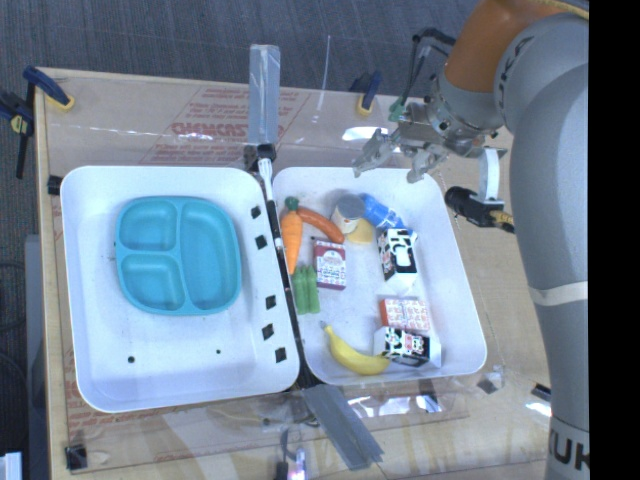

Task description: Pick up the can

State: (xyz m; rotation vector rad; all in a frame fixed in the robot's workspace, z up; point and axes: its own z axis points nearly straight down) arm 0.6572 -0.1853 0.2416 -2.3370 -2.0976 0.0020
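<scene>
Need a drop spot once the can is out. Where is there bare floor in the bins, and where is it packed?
Left bin: bare floor in front of and left of the blue divided plate. Right bin: a small bare patch between the red carton, the banana and the strawberry carton. Its far end is crowded: can, blue bottle and carrots packed together, below the gripper.

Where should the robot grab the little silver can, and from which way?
Probably from straight above, gripping the can across its round sides. It seems to stand upright, top showing, but the carrot and blue bottle crowd it, so the fingers should go into the freer gaps.
</scene>
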